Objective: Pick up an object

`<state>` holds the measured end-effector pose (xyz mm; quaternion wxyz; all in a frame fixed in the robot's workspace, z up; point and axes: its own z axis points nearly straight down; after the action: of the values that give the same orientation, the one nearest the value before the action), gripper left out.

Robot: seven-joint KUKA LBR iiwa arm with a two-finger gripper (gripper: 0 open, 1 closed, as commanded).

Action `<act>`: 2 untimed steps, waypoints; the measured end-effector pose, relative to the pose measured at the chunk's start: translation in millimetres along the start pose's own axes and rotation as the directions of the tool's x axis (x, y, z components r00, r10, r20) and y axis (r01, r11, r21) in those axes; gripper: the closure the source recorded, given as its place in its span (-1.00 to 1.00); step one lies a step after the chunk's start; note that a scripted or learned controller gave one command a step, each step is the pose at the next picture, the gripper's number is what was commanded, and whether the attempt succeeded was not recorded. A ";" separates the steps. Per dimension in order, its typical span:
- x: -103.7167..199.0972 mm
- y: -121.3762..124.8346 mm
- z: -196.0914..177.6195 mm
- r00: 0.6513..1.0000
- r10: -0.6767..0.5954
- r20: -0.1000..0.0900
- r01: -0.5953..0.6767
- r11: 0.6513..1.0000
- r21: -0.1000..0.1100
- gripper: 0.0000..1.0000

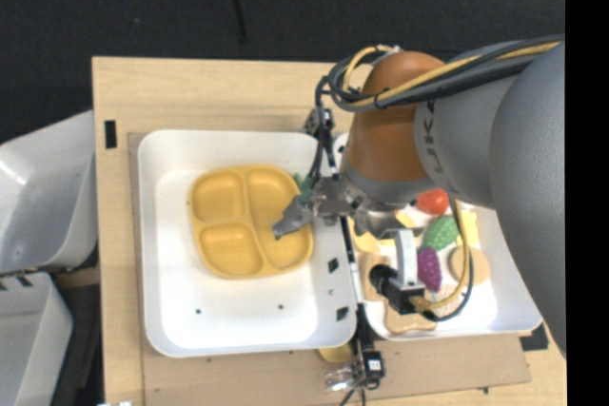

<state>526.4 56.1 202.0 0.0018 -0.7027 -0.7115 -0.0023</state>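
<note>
A wooden bench (209, 95) fills the middle of the frame, carrying two shallow white bins side by side. The left bin (166, 299) sits at centre left and holds a yellow divided plate (238, 219) with four compartments, lying flat toward the bin's upper middle.

The grey arm (523, 138) enters from the right of the frame, its orange band (390, 124) showing just above centre. Black and yellow cables (457, 71) run along the top of the arm. The gripper (293, 222) reaches down to the right edge of the yellow divided plate, over its lower right compartment. Its dark fingers appear close together at the plate's rim, but whether they are open or closed cannot be told from this angle, nor whether they touch the plate.

The right bin (509, 304) lies at lower right, largely covered by the arm. In it there is a red object (434, 201), a green bumpy object (441, 231) just below it, and a purple bumpy object (430, 269) below that, all close together. A tan flat piece (409, 323) lies under them near the bin's lower edge.
</note>
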 end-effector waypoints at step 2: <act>84.8 -32.3 -205.3 1.000 0.007 0.002 -0.007 1.000 -0.013 -1.00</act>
<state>492.9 139.2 407.8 -0.0035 -0.7053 -0.7089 -0.0062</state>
